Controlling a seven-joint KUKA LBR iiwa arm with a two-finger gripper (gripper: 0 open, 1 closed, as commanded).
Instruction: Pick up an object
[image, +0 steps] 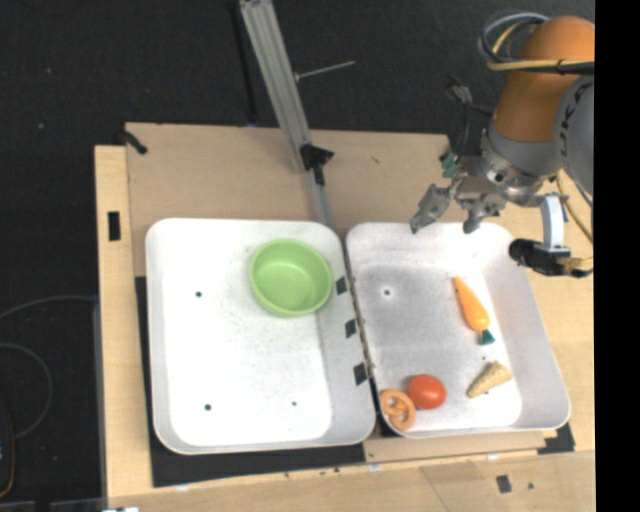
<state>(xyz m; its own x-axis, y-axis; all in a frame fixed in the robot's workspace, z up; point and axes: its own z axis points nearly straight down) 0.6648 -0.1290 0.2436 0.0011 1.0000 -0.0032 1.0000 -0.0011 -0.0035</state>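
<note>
Since the task names no particular item, the likeliest candidates lie in the right bin (530, 300): a toy carrot (471, 305) toward its right side, a red tomato (427, 391) near the lower edge, an orange round slice-like piece (398, 408) touching the tomato's left side at the bin's lower left corner, and a tan wedge-shaped piece (489, 379) to the tomato's right. All four rest on the bin floor, untouched. A green bowl (290, 277) sits in the upper part of the left bin (180, 340).

Above the right bin's upper rim, in the upper right of the frame, the gripper (448, 213) hangs with its two fingers spread apart and nothing between them. It sits well apart from every item, nearest to the carrot. So the pick looks barely begun: choosing a target, descending, closing and lifting all remain.

Both bins rest on a tan board-like surface (220, 170), with dark mat edges showing beneath them. A metal pole (285, 90) rises from the bins' shared upper edge toward the top of the frame, against dark flooring (60, 80).
</note>
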